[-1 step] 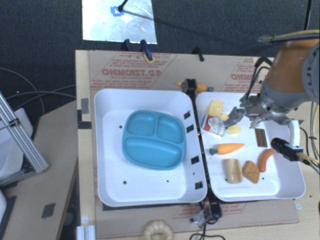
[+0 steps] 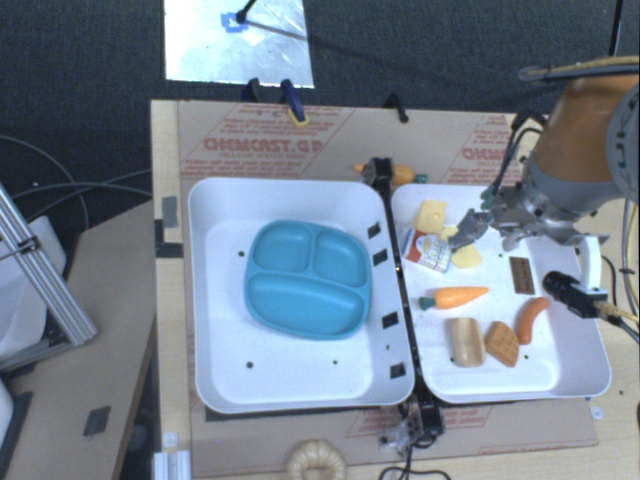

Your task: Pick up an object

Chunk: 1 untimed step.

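Here my tool [image 2: 468, 226] hangs low over the right bin [image 2: 580, 368], its dark tip just beside the pale yellow piece [image 2: 466, 258] and the small printed packet [image 2: 430, 253]; whether it is spread or pressed together I cannot tell from this angle. Nothing sits visibly between its tips. The cheese wedge [image 2: 432, 216] lies just behind the packet. Nearer the front lie the carrot [image 2: 455, 296], the tan roll [image 2: 463, 341], the waffle-like cracker [image 2: 502, 344] and the sausage [image 2: 531, 318] (all apart from my tool). The brown bar [image 2: 520, 275] rests near the sausage. The left bin [image 2: 215, 368] holds a blue divided plate [image 2: 308, 278].
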{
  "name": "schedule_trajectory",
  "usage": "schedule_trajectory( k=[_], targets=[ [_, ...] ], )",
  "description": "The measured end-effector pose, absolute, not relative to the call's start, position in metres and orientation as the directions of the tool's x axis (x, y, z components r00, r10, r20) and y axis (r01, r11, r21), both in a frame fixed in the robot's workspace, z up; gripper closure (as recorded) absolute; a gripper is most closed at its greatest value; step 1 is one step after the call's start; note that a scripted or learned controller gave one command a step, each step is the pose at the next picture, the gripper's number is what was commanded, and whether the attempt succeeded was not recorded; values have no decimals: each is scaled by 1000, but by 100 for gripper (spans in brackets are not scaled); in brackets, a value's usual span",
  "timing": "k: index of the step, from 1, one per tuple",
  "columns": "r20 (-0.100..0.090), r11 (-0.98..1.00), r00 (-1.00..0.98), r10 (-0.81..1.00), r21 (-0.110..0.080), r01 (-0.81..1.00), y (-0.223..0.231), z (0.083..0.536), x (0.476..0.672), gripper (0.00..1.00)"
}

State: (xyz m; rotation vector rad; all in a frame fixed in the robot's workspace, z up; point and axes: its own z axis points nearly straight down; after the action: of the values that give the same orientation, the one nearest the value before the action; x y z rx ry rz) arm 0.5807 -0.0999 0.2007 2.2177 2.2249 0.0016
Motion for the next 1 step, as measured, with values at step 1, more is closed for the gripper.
schedule_trajectory(
  k=[1],
  targets=[
    [1,2,-2,1000,-2,1000,-91,154,577,0]
  ],
)
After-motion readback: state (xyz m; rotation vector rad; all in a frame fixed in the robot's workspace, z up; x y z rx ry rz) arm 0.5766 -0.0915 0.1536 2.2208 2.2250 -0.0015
